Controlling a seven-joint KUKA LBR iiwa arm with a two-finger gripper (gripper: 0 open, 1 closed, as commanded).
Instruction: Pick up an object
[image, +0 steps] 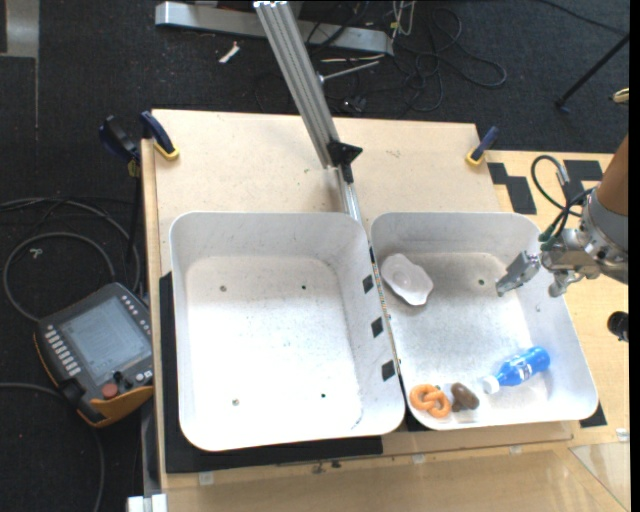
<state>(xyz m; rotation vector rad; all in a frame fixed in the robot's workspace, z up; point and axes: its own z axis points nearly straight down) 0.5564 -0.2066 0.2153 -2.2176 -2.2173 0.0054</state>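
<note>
White plastic bins sit side by side; the gripper (535, 272) hangs over the right bin's (575, 330) far right rim, fingers spread apart and grasping nothing. Left of it lies a pale white lump (407, 278). Nearer the camera lie a blue bottle (519, 368), a brown piece (464, 396) and an orange pretzel-shaped toy (431, 400).

Two bins side by side on the table (260, 160), right bin (455, 232) holding a pale lump (408, 279) near its back left, bottle (520, 368), pretzel-shaped piece (430, 400) and small lump (464, 397) along its front, gripper (537, 274) over its right rim
</note>
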